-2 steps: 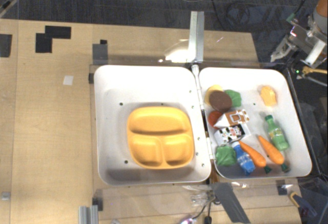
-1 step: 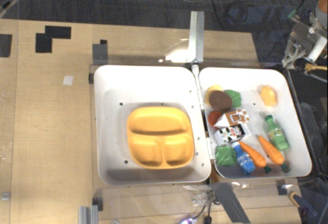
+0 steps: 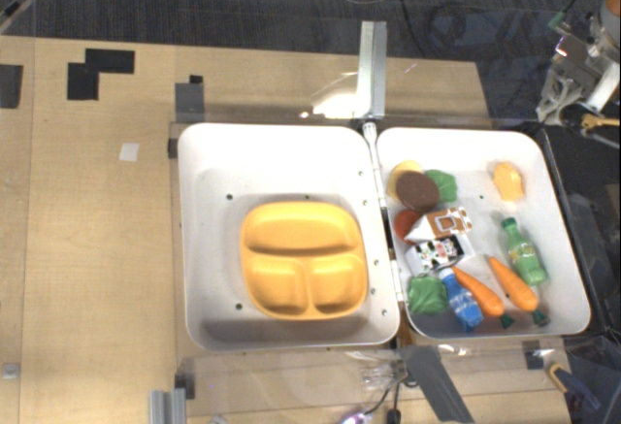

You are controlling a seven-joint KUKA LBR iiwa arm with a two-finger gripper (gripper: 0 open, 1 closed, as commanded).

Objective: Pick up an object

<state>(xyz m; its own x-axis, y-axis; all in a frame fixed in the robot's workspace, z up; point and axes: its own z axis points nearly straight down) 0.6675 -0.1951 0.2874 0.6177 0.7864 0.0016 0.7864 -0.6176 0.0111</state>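
Camera view: the gripper (image 3: pixel 580 73) is parked at two o'clock, apart from the right bin (image 3: pixel 563 218), grip state unreadable. Toys are crowded there; a carrot (image 3: pixel 511 284) touching the green bottle (image 3: pixel 524 252) could be knocked aside or double-grabbed.

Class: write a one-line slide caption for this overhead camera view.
Yellow divided tray in left bin; toy foods crowd right bin.

Pale grey-white arm hardware (image 3: pixel 580 73) at right edge, small orange spot

Toy foods (image 3: pixel 464 243) jumbled in right bin (image 3: pixel 563 218), carrots, green bottle lying flat
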